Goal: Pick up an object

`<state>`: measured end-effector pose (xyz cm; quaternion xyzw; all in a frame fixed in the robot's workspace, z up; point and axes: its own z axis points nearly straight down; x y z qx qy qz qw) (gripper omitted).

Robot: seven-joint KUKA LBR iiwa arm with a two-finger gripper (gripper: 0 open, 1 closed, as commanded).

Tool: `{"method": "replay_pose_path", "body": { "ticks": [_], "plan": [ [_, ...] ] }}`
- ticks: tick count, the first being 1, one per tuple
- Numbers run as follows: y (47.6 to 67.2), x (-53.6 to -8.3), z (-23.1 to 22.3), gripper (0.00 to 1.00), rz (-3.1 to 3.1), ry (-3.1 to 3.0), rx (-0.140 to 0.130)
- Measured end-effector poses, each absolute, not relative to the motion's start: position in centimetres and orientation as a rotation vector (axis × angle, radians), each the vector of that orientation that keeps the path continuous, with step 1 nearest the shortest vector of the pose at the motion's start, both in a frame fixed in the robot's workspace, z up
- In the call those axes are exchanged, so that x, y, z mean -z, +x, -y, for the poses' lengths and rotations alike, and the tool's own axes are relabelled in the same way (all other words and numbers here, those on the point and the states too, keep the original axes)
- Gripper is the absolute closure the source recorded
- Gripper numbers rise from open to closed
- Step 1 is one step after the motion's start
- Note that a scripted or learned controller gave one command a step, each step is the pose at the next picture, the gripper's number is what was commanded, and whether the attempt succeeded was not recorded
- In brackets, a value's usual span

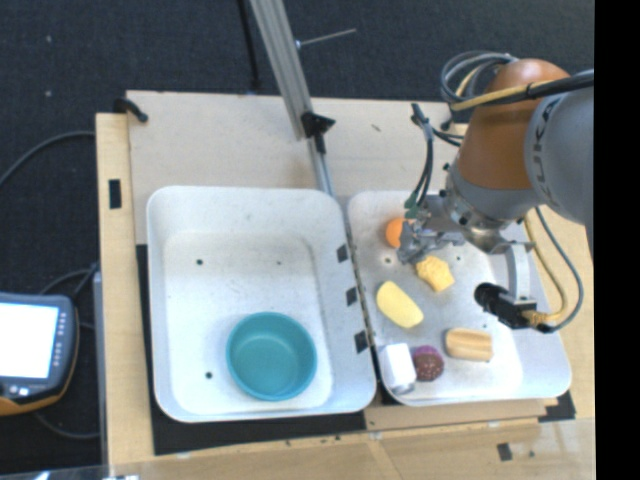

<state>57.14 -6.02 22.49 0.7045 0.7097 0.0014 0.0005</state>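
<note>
Camera view: gripper point(418, 240) low in right bin point(545, 368), beside orange ball point(394, 232) and small yellow piece point(434, 273). Can't tell its opening or any hold. Yellow oblong point(399, 305) lies flat, long axis upper-left to lower-right. Teal bowl point(271, 356) in left bin point(180, 218).

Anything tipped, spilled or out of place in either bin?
Nothing stands out. The teal bowl sits upright in the left bin; the small food items, including a yellow piece and a bread-like piece, lie loose inside the right bin.
</note>
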Motion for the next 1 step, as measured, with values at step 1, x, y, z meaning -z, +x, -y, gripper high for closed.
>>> {"method": "replay_pose_path", "body": {
  "ticks": [1],
  "plan": [
    [58.04, -23.78, 0.74, 1.00, -2.230, 2.212, -0.004]
  ]
}}
